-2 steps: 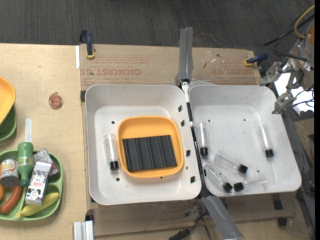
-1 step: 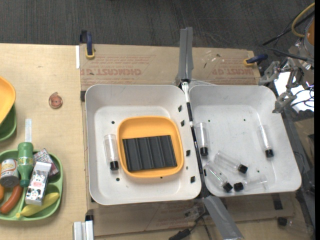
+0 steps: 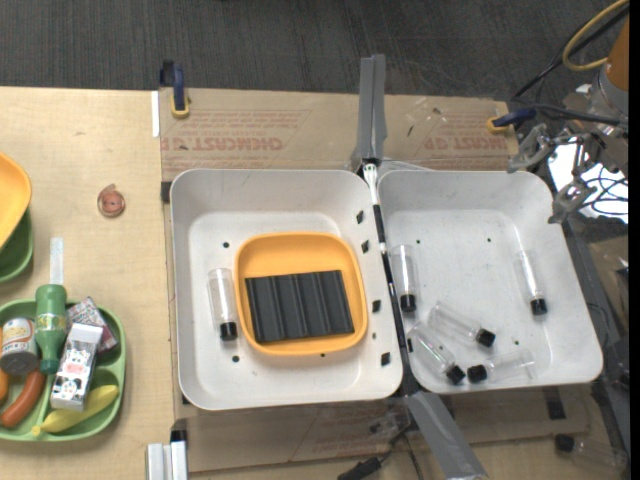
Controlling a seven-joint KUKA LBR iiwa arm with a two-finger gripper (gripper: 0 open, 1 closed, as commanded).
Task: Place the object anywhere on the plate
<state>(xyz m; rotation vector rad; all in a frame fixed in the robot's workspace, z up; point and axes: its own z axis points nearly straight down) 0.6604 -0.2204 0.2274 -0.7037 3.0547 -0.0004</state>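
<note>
A black ribbed object (image 3: 299, 305) was seen lying flat on the orange plate (image 3: 297, 254) in the left bin (image 3: 190, 298). 1 clear tube (image 3: 221, 303) lay just beside the plate. The hand (image 3: 560, 163) was seen past the right bin's (image 3: 572, 298) far corner; its state could not be told.

Dark grey carpeted floor (image 3: 300, 18) behind a pale wooden bench (image 3: 80, 148) under even light.

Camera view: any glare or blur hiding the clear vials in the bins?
Camera view: lighting is even and soft, focus sharp. The white right bin makes the transparent vials low-contrast; their black caps stand out. The vial beside the orange plate reads clearly. No strong glare.
</note>
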